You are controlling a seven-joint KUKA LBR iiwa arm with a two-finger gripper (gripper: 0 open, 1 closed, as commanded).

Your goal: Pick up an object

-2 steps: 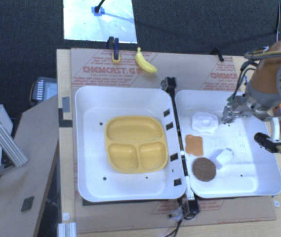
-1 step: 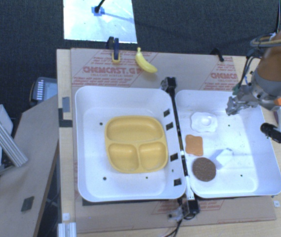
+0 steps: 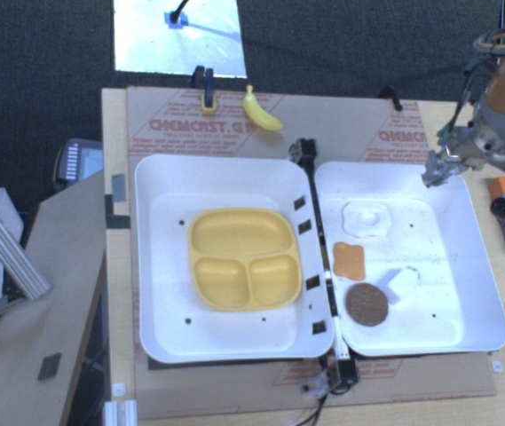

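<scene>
**Arm at far-right corner, nothing held**

Bench (image 3: 119,264) w/ brown board under two white bins; dark carpet behind, a bright sheet (image 3: 179,27) lying on it. Banana (image 3: 261,112) on the board behind the left bin (image 3: 159,238), next to a yellow clamp (image 3: 208,91). Left bin holds a yellow 3-section tray (image 3: 241,257), flat, approx. centred. Right bin (image 3: 465,273): white fried egg (image 3: 365,218) toward the back; orange slice (image 3: 349,261) just in front of it; brown round patty (image 3: 367,304) nearer the front, touching a small white piece (image 3: 402,282) at its right. Gripper (image 3: 436,172) over the right bin's far-right corner, well apart from the food, nothing between fingers; can't tell if spread or closed.
</scene>
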